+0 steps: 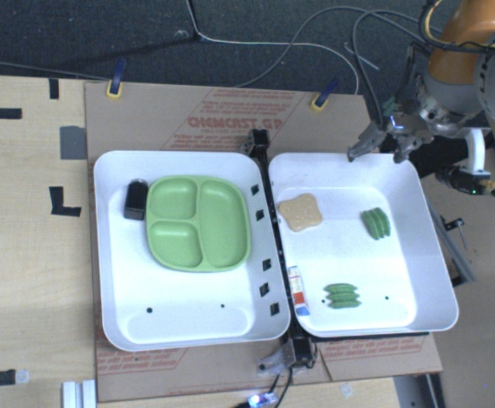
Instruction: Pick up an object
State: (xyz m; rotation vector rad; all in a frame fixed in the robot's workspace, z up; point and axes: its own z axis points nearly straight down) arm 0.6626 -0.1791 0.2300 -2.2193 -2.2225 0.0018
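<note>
The right bin (418, 228) holds a tan toast-shaped piece (299, 212) near its left wall. A small green pod (376, 223) lies to the right of it, and a flat bunch of green pea pods (342, 295) sits toward the front. A thin white tube with red and blue marks (296, 289) lies along the left wall. My gripper (379, 148) hangs over the far rim of the right bin, open, with nothing between its fingers. It is well above and behind the green pod.
The left bin (111, 253) holds a green divided plate (199, 223) and a small black block (135, 199) beside it. Black clips run along the seam between the bins (269, 253). Cables trail over the dark surface behind the bench.
</note>
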